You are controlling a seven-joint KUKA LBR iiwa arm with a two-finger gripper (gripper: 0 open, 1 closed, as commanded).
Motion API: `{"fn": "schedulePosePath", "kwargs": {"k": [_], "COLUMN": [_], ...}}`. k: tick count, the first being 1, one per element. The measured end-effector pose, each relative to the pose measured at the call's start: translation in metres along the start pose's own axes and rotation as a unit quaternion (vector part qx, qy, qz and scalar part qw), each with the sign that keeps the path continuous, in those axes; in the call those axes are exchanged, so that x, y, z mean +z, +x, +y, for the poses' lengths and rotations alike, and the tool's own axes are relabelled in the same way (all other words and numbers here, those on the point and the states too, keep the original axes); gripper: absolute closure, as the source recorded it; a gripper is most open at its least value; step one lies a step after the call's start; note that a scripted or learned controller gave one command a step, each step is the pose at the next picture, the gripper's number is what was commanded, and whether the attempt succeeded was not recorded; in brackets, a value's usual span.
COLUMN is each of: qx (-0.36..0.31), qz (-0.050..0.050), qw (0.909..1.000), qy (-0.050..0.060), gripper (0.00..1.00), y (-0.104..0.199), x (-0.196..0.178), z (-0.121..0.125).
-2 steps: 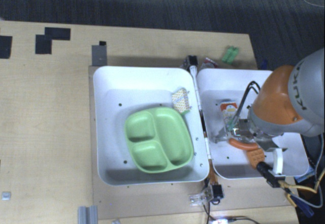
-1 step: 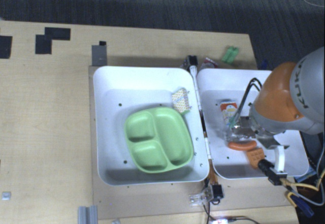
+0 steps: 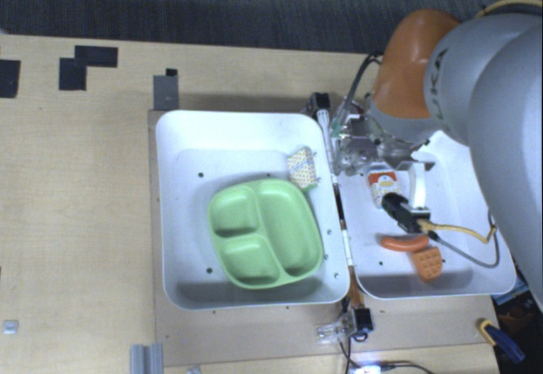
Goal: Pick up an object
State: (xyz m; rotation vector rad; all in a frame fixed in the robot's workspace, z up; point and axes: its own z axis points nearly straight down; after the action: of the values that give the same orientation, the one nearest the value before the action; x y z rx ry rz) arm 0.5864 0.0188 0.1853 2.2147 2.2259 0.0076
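The arm hides much of the right bin [image 3: 450, 283], and we cannot tell whether the gripper [image 3: 361, 153] is spread or closed. We count one green plate [image 3: 265, 232], one patterned scrap [image 3: 301, 167], one red-and-white packet [image 3: 382, 183], one red sausage [image 3: 400, 241] and one orange waffle [image 3: 428, 263]. The packet lies in the right bin, just beside the gripper at its 5 o'clock.

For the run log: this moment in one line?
gripper: over right white bin's left edge | inside: orange sausage, tan waffle | left white bin: green divided plastic plate

- Right bin [image 3: 462, 281]: its 1 o'clock corner is hidden under the arm [image 3: 501, 92], itself cut off at 3 o'clock.
- Patterned scrap [image 3: 302, 167], at the left bin's [image 3: 182, 220] 2 o'clock: too blurred to name.
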Motion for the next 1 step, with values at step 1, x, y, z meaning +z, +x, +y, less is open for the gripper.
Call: {"fn": "schedulePosePath", "kwargs": {"k": [1], "qx": [0.001], "qz": [-0.003], "qw": [1.0], "qy": [-0.002], "gripper": [1.0], "y": [-0.1172], "x": [0.0979], "z": [0.0013]}}
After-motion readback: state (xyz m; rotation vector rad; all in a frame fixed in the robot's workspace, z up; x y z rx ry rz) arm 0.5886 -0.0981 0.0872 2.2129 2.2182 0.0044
